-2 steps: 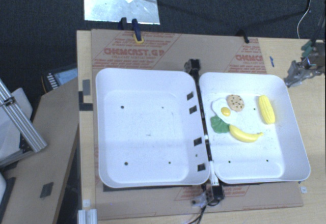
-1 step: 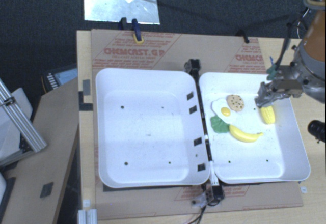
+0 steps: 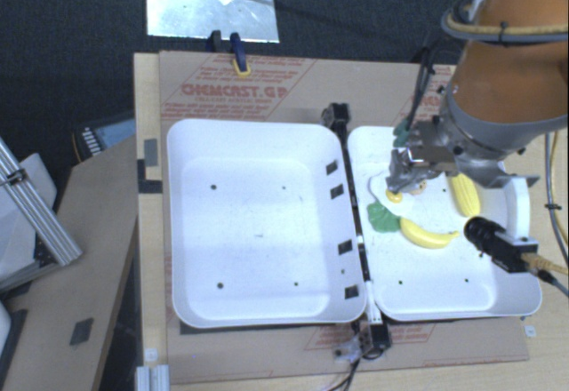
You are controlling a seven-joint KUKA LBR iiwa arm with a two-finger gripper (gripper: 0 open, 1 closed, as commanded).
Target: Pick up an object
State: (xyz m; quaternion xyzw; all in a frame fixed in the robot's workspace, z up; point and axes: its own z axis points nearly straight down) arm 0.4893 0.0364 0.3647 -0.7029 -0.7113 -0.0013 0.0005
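Observation:
My gripper (image 3: pixel 402 178) hangs low over the right bin (image 3: pixel 444 296), near its upper left part. Right under the fingertips lies a small yellow and white piece (image 3: pixel 394 195), partly covered by the gripper. A green object (image 3: pixel 383 217) lies just below it beside the bin's left wall. A yellow banana (image 3: pixel 428 235) rests in the bin's middle, to the lower right of the gripper. A yellow corn cob (image 3: pixel 464 194) lies to the gripper's right, partly under the arm. Nothing is visibly lifted between the fingers.
The left bin (image 3: pixel 258 220) lies beside the right one, joined by a black-clipped divider (image 3: pixel 348 203). The orange-banded arm (image 3: pixel 511 51) overhangs the right bin's upper right. A black fitting with a cable (image 3: pixel 498 243) sits at the right bin's right edge.

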